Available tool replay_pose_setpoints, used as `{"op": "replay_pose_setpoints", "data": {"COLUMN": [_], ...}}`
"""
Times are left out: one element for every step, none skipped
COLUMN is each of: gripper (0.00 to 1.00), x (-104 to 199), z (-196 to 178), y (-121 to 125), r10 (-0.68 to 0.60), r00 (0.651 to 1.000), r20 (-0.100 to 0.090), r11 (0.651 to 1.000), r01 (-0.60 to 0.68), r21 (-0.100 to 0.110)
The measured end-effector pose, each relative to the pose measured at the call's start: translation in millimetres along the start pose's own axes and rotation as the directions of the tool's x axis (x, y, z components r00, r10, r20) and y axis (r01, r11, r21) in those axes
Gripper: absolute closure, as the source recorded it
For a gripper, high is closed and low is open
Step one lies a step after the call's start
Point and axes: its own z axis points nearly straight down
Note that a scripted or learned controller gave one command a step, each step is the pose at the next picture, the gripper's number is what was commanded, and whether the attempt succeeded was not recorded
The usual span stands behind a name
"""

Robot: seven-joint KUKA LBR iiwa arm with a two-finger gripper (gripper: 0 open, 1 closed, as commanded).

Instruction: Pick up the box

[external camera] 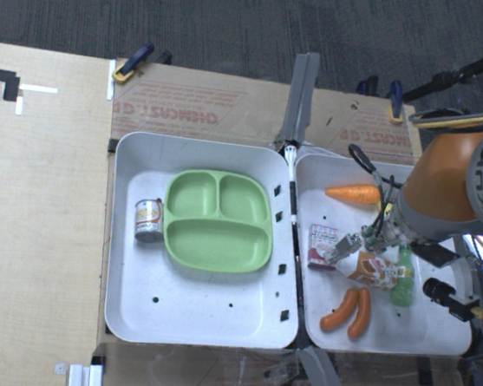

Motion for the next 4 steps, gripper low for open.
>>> {"op": "replay_pose_setpoints", "data": {"gripper": [0.00, 0.00, 0.00, 1.00], "x": [-31.8, -26.0, -1.6, -2.3], "z": [5.6, 4.5, 1.7, -7.6], "y": [83.4, 93.4, 51.6, 52.5], "r10": [0.246, 0.436, 0.415, 0.416], "r00": [0.969, 0.900, 0.910, 0.909], "r20": [-0.010, -0.001, -0.001, -0.002], "r11": [0.969, 0.900, 0.910, 0.909], "r01": [-0.246, -0.436, -0.415, -0.416], "r21": [0.031, 0.022, 0.002, 0.000]}}
